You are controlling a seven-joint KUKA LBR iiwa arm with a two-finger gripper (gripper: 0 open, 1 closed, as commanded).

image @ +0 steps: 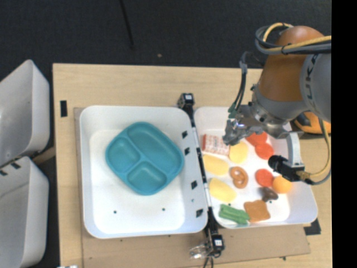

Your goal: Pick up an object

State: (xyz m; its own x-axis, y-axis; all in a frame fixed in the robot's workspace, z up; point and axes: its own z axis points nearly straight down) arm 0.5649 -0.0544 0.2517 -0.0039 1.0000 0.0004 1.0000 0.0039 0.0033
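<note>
Tan wood surface (67, 88) w/ 2 white bins. Left bin (92, 205), well away from the fingers, has a big blue plate (145, 157). Right bin (304, 208) has toy food. The fingers (231, 134) hang low over it; can't tell if open or shut, or if they hold a thing. Nothing looks picked yet, so the grab is left to do. Just beside them: red-white box (213, 144), yellow piece (239, 153). Below: pretzel (239, 176), green bit (233, 215).
</note>
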